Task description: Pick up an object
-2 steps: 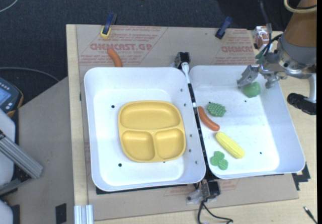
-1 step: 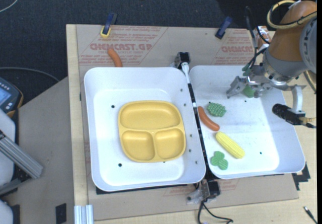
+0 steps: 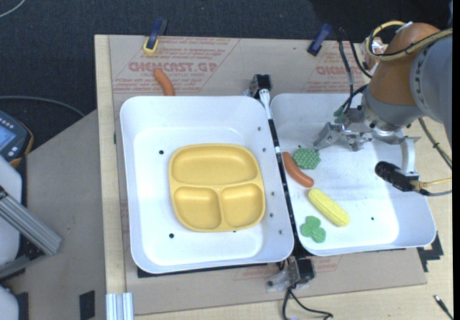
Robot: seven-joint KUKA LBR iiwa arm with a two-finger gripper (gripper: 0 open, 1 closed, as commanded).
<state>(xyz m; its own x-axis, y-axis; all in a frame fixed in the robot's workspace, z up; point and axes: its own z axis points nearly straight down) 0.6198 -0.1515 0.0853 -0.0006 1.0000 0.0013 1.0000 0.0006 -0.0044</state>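
At the left of the frame the left bin (image 3: 136, 167) holds a yellow divided tray (image 3: 215, 185) lying flat near its middle, with one wide compartment toward the top and two smaller ones below. Above this bin, on the bare desk (image 3: 215, 60), a small orange sausage (image 3: 164, 82) lies loose.

Past the dividing rims, the right bin (image 3: 381, 232) carries the pickable toys, all in its left half. Nearest the divider is a red-orange toy hot dog (image 3: 297, 169), its long axis running from upper left to lower right. Just beside its upper end, apparently touching it, sits a green dotted piece (image 3: 308, 159), roundish with no clear long axis. Below these lies a yellow corn cob (image 3: 328, 208), also slanted upper left to lower right, its lower end pointing at the bin's lower right corner. A small green leafy piece (image 3: 313, 229) sits just below and left of the corn.

The gripper (image 3: 343, 133) hangs over the upper middle of the right bin, its metal fingers spread apart with nothing between them. The green dotted piece is the nearest object, lying just down and to the left of the gripper; the hot dog comes next along the same line, the corn farther below. A grasp on the hot dog or the corn would probably want the fingers closing across the slanted axis.
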